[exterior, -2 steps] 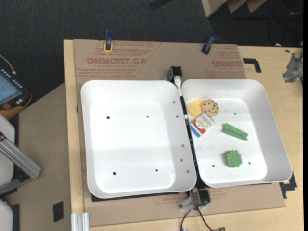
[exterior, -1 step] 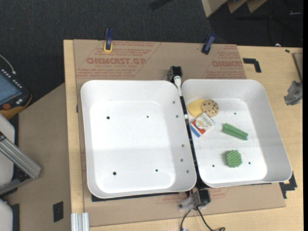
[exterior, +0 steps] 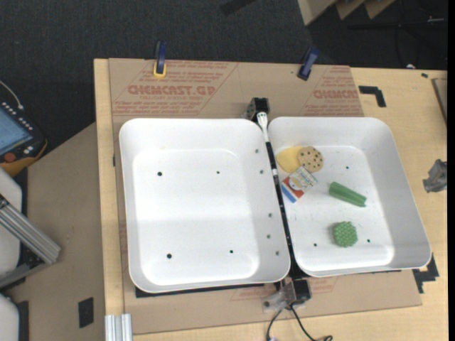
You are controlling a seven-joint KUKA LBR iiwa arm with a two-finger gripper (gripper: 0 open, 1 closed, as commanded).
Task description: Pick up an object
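My gripper point(exterior: 435, 176) is poking in as a grey tip, just outside the right bin's point(exterior: 398, 190) outer wall; whether it is spread or pressed together, I cannot tell. The left bin point(exterior: 192, 204) is lying beyond, farthest from it. Nearest my gripper, a green bar point(exterior: 347, 194) is lying aslant, a knobbly green ball point(exterior: 345, 234) sitting near it. Farther off, a yellow piece point(exterior: 286, 159), a round cookie point(exterior: 311, 158) and a small red-and-white packet point(exterior: 298, 184) are crowding together against the dividing wall.
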